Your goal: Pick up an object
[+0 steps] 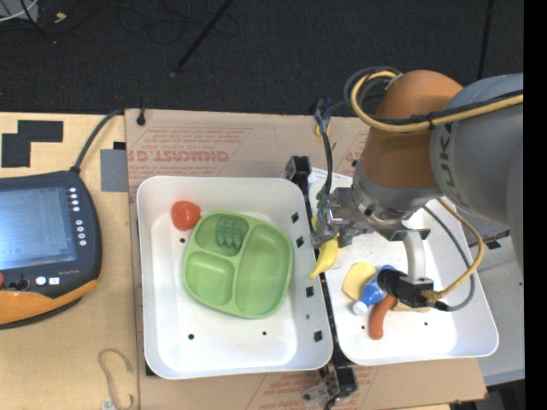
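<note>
Gripper (329, 229) hangs over right bin's (479, 336) left wall, just above banana (324, 259); grip state: cannot tell. Banana lies against that wall. Best approach, I judge: descend straight, clear of wall, close across its narrow width.

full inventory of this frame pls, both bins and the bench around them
left bin: 1, white, left half of bench
right bin: 1, white, beside it
divided plate: 1, green, in left bin
small round item: 1, red, left bin, by plate's upper left
banana: 1, yellow, at right bin's left edge
toy cluster: yellow, blue, orange-red pieces, in right bin
teach pendant: 1, grey and orange, bench left
arm: 1, grey with orange band, over right bin
</note>
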You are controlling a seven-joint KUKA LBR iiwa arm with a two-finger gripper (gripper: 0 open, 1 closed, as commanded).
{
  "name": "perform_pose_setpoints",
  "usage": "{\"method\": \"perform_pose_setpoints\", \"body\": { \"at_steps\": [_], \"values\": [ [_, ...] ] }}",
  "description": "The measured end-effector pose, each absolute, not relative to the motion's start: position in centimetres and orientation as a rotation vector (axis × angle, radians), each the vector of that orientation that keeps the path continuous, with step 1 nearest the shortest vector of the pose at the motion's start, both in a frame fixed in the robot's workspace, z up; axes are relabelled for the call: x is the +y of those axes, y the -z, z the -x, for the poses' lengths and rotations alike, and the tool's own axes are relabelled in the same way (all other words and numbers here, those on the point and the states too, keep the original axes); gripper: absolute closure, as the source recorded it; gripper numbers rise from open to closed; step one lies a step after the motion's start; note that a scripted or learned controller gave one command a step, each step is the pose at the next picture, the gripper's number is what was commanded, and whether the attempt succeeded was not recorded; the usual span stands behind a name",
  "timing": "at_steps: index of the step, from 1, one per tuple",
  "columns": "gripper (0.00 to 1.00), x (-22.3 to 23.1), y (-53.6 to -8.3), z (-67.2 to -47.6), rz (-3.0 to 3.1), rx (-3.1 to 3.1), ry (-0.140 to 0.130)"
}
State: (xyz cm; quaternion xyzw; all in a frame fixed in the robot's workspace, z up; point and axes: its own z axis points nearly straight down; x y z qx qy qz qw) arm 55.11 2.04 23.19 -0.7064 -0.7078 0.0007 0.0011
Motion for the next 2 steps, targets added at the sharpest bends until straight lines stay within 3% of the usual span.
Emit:
{"method": "perform_pose_setpoints", "body": {
  "at_steps": [1, 2],
  "values": [
    [1.0, 1.77, -21.67, -56.3, 2.22, -2.22, -0.006],
    [1.0, 2.06, -21.76, -55.71, 2.219, -2.219, -0.006]
  ]
}}
